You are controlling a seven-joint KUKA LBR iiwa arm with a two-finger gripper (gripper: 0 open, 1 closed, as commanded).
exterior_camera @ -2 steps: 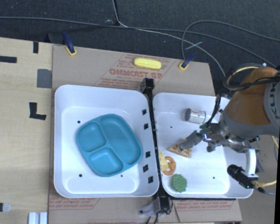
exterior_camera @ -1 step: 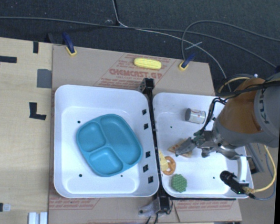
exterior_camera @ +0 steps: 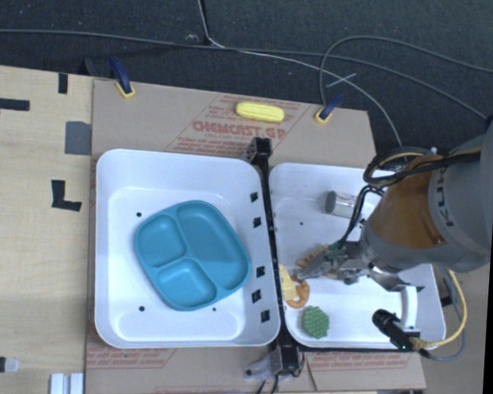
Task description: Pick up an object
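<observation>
My gripper is low in the right bin, near its left-middle part. A small brown object lies right at the gripper's tip; whether it is held I cannot tell. Just below it sit an orange-brown ring and a yellow piece against the bin's left wall. A green round object rests near the front edge. A grey cylinder lies toward the back of the bin. The arm's orange band covers the bin's right half.
The left bin holds a blue divided plate. A yellow object lies on the cardboard behind the bins. Cables run across the dark floor at the back.
</observation>
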